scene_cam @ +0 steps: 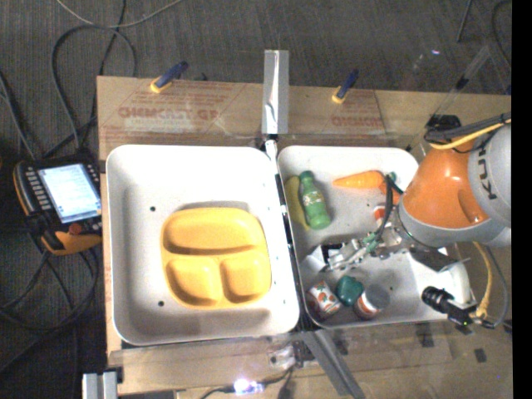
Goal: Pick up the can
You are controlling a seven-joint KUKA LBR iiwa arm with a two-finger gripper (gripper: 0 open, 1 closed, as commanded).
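Can: lay at the near edge of the right bin, beside a teal object and a red-brown object.
Long axis: could not tell; looked tipped, end toward the camera.
Fingers: hung above the bin's middle; could not tell whether apart or together.
Bearing: can sat nearer the camera and slightly left of the fingers, close by.
Coming move, judged: short reach toward the near edge, then down.
Green bottle: farther back, by the dividing wall.
Carrot: at the far side.
Yellow tray: in the left bin.
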